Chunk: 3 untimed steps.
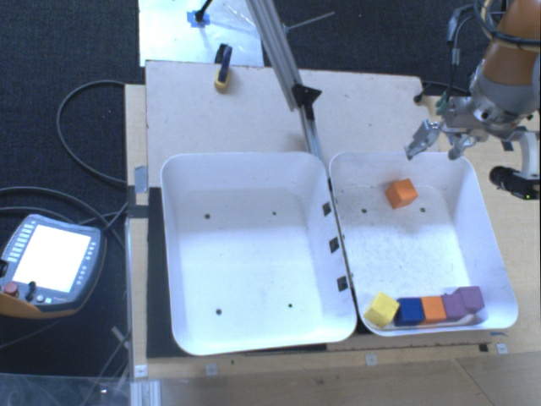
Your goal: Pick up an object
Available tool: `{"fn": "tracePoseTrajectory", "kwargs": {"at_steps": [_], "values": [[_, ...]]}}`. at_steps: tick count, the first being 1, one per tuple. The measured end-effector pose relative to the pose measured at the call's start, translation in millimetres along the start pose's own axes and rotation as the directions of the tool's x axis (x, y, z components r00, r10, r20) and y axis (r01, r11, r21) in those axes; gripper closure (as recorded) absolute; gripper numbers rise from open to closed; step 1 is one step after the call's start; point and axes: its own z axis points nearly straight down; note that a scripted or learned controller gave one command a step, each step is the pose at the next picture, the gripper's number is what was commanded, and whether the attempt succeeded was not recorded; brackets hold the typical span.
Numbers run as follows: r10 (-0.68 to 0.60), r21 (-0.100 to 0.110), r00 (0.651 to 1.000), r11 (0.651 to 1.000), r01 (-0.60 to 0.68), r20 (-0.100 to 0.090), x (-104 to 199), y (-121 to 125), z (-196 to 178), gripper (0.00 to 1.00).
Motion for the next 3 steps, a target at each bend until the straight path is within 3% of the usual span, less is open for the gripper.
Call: {"fn": "tracePoseTrajectory", "kwargs": {"at_steps": [1, 2, 3], "values": [[-0.001, 0.004, 1.000, 1.000, 0.001, -0.001, -8.6, 24.4, 138.4, 0.00], [0.001, 0.003, 1.000, 1.000, -0.001, -0.002, 22.7, -15.4, 150.5, 0.00], [0.000, -0.003, 1.000, 1.000, 0.000, -0.002, 21.4, -12.9, 138.4, 1.00]]}}
